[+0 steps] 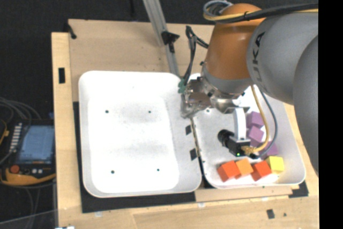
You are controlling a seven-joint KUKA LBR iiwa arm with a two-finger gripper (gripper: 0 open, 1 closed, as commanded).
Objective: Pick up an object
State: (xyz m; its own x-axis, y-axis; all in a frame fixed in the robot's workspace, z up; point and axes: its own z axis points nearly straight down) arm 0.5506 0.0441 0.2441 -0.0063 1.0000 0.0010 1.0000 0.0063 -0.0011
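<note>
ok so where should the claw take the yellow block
Across the yellow block's two free flat faces, coming straight down. It sits at the right end of the row by the right bin's near rim, with a red-orange block tight against its left, so that side looks blocked.

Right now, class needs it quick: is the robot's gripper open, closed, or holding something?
Gripper: cannot be told from this view; it sits over the near edge of the right bin, with no block seen in it.

I see orange blocks (pixel 242 169), a yellow block (pixel 276 163) and purple blocks (pixel 255 127) clustered at the right bin's (pixel 214 179) near corner.
</note>
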